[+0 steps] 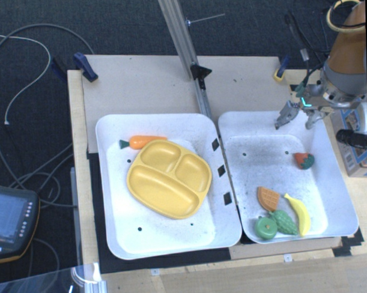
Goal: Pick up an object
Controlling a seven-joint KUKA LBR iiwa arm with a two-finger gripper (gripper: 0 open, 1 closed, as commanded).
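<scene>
Here, the two shallow white plastic bins sit side by side, the left bin (114, 235) and the right bin (335, 194). In the left one lies a round yellow divided plate (169, 178), with a small orange toy carrot (144, 140) just beyond its far edge. My two-finger gripper (298, 116) hovers over the right bin's far corner, fingers spread apart, gripping nothing. Near that bin's front edge cluster a yellow toy banana (300, 213), an orange wedge-shaped slice (269, 198), a bumpy green toy vegetable (285, 221) and a round green toy (266, 228). A small red-and-green toy (304, 160) lies apart, nearer my gripper.
</scene>
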